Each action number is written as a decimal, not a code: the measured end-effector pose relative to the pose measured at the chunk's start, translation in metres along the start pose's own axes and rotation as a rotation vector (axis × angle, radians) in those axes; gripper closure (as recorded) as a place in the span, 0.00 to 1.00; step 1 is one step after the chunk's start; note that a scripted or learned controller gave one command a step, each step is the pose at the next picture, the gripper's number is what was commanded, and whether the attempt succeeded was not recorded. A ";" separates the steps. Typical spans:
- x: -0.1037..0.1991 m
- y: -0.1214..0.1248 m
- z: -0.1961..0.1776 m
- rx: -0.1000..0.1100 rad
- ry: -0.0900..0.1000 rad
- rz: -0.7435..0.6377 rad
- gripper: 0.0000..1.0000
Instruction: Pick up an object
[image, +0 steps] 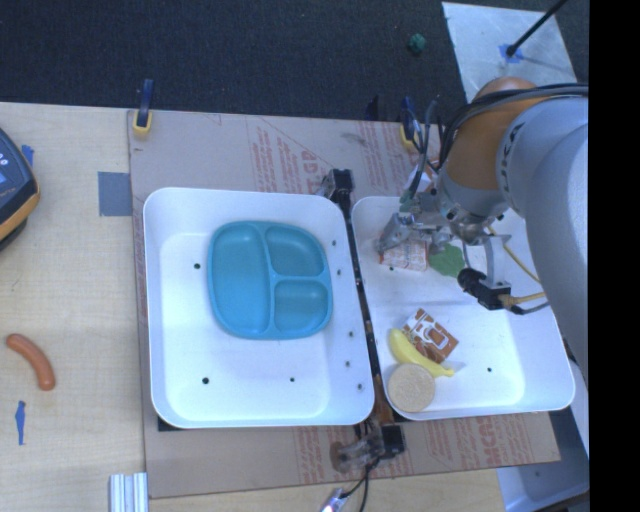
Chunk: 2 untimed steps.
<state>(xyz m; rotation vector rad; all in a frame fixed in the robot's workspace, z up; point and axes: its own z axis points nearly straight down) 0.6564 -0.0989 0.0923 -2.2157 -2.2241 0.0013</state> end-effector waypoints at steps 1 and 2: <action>0.006 0.000 0.000 0.002 0.000 -0.001 0.00; 0.005 0.000 -0.010 0.003 0.000 -0.003 1.00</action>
